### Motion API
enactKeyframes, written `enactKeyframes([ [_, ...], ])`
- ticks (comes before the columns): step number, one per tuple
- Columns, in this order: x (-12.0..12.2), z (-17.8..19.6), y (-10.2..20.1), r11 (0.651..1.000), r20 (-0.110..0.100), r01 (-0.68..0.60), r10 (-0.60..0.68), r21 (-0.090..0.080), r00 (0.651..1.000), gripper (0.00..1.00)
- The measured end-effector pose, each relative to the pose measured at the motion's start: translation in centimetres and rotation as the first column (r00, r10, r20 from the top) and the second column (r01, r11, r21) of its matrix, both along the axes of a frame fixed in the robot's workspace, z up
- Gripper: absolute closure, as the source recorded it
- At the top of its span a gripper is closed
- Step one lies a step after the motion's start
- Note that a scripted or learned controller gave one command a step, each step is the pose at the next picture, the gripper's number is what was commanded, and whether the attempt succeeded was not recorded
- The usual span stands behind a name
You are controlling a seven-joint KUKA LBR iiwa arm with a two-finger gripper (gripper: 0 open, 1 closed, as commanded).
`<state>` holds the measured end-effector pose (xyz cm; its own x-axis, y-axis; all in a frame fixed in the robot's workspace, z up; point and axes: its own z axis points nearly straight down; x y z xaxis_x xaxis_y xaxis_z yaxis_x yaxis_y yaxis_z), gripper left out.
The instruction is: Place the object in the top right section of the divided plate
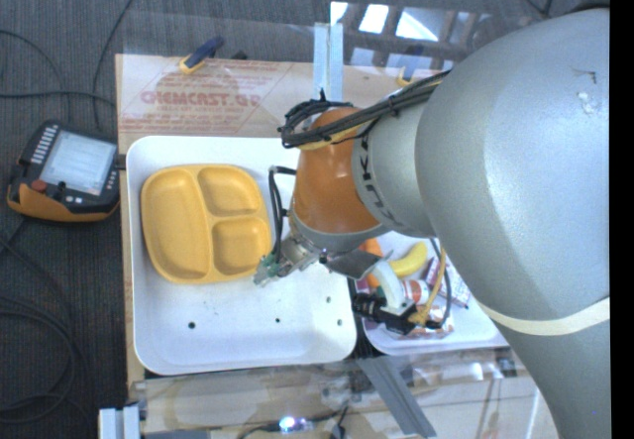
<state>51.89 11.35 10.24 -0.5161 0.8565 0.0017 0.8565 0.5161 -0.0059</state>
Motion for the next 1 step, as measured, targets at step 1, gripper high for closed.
enactKeyframes([
  [1,1.86,0.56,1.58,0.998,-0.060,-0.065,0.064,-0.021,0.996,1.00],
])
